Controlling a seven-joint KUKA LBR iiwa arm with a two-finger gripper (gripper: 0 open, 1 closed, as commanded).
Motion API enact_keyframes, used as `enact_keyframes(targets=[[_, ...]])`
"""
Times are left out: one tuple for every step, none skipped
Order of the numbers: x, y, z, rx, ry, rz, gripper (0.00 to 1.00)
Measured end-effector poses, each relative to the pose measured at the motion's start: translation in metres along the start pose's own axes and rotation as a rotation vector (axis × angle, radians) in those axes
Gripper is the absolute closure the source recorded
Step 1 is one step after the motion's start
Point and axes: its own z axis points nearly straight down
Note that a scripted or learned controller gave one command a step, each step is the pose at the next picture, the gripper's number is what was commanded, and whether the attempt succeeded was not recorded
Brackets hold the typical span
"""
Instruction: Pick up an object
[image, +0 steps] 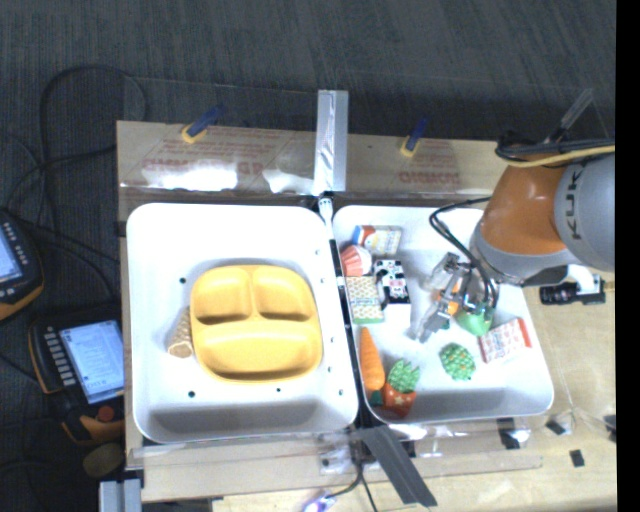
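Evidently nothing is lifted yet: the claw (443, 303) hangs low in the right bin (535, 385), fingers spread and bare, beside a green toy (477, 322) awaiting grasp.

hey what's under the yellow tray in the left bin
A tan cone-shaped object pokes out from under the yellow tray's left edge. How far it reaches beneath, and anything else there, is covered.
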Motion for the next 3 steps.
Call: enact_keyframes(targets=[[-0.072,-0.009,0.002,-0.001,0.0,-0.017,0.0],[-0.034,-0.01,0.001,0.001,0.001,-0.007,0.0],[0.012,-0.043,0.0,-0.005,-0.002,0.121,0.0]])
